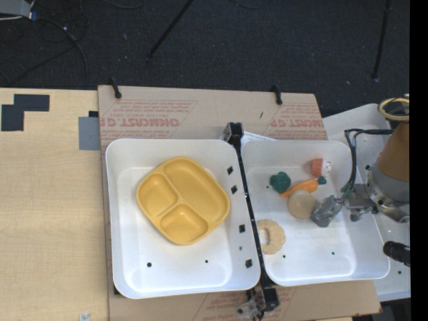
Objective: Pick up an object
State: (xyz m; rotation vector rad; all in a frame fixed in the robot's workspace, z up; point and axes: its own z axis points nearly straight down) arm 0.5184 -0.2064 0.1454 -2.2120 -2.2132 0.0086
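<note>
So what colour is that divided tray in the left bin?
Yellow; the tray shows clearly in the camera view.

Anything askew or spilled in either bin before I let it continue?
Nothing spilled or broken. The yellow divided tray lies rotated in the left bin, not square to its walls. The gripper sits low in the right bin.

Two white bins side by side on cardboard sheet (200, 116) w/ red print. Left bin (127, 259) w/ yellow divided plate (182, 199), three compartments, tilted diag. Right bin (334, 266) alongside, black clips (234, 134) along the shared rims. Light wood bench (47, 212) to left, w/ dark blue shapes (23, 109) and a grey patch (87, 132). Dark carpet (200, 32) at top w/ cables.
</note>
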